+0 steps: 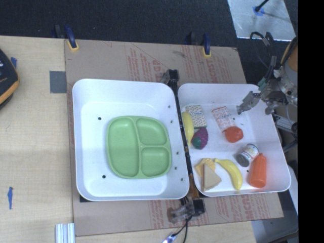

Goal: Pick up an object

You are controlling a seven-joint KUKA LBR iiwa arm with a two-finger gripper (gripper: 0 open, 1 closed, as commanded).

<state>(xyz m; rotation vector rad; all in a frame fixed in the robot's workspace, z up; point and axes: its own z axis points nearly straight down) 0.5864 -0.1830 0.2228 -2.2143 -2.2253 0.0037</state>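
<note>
Gripper poised over a crowded right bin, nothing held yet

The left shallow white bin (86,135) bears only a pale green divided plastic plate (137,147); the right shallow white bin (273,184) packs candidate objects close: a yellow banana (187,126) against a purple plum-like fruit (200,137), two small printed packets (195,115), a red tomato-like ball (233,133), a sandwich wedge (209,175) beside a second banana (230,172), a small metal can (247,154) touching an orange bottle (257,170). The grey two-finger gripper (246,105) hangs over the bin's far right corner, pinching nothing; whether it is spread, I cannot tell. Likely trouble: a descent between neighbours nudges them, or closes on the flat packet and slips
</note>
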